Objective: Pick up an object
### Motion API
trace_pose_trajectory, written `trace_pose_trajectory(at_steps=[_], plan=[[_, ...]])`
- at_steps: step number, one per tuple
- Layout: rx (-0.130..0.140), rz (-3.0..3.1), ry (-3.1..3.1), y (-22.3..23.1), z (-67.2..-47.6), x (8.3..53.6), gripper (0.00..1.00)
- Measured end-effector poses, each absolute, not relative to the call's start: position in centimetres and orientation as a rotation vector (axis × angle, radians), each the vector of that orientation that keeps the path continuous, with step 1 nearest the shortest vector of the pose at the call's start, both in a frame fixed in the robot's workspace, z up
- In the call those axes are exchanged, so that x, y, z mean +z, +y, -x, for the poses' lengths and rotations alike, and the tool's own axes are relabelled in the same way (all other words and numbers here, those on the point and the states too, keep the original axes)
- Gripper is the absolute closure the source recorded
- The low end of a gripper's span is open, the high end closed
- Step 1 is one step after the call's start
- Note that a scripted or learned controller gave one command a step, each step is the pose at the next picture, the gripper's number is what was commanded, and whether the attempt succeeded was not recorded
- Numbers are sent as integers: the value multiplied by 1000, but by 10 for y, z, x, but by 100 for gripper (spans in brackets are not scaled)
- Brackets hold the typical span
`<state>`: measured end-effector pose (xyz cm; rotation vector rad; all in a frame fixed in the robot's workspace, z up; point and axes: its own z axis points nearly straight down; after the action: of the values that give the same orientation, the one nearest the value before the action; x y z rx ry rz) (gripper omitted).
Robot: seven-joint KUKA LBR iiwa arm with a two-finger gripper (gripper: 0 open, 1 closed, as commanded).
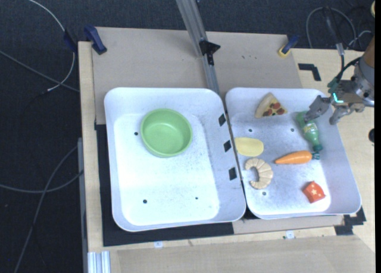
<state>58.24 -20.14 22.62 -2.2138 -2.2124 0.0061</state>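
Two white bins (119,105) sit side by side on your bench, and the gripper (328,110) hangs spread open over the right bin's far right edge. From it, your green bottle (311,132) lies just beside at seven o'clock, untouched by either finger, the carrot (293,158) beyond.

This looks like a robot lab. A wooden tabletop (178,57) holds two white bins (119,147) with toy food (271,106). Clamps (95,40) grip its edge, and cables (36,16) lie on dark carpet (36,147).
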Motion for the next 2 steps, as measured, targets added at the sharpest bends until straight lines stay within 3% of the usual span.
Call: trace_pose_trajectory(at_steps=[1, 2], plan=[[0, 2217, -2218, -202, -584, 230, 0], [7, 2214, -2213, -206, -585, 168, 0]])
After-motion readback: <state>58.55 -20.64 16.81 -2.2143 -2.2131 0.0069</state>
